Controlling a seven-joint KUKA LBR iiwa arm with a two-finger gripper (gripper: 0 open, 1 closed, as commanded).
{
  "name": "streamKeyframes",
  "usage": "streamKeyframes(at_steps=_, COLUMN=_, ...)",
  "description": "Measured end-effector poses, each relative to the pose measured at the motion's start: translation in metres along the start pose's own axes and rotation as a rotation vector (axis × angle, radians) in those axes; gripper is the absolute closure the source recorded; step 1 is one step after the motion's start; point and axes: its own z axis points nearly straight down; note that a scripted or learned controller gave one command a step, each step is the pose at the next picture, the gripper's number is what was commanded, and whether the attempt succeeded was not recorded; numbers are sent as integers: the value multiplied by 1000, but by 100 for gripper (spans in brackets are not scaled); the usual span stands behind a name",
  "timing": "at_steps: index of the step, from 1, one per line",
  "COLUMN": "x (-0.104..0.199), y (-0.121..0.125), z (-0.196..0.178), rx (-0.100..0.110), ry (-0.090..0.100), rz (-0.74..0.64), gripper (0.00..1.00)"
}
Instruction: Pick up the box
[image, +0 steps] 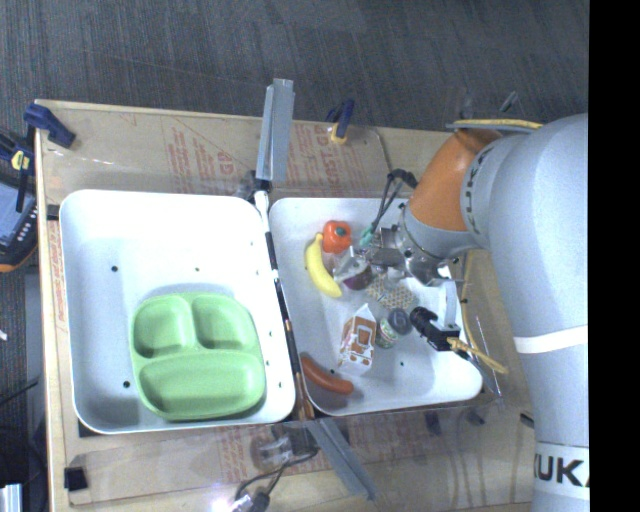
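Box (358, 342) lies flat in the right bin (440, 378), long axis near-vertical in view, just below-left of the pincer (385, 265); can't tell if pincer's spread.

On the tabletop (180, 150) two bins sit side by side: the left bin (90, 230) holds a tray (197, 355), while the right bin (455, 380) holds a banana (320, 270), tomato (338, 235), box (358, 342) and sausage (325, 377).

Small patterned box (358, 343) lies flat (slightly tilted) in right bin (300, 225).
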Motion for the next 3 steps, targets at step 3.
streamKeyframes(at_steps=3, x=-12, y=-15, z=-78, rx=8, ry=1, rz=-254, gripper=0)
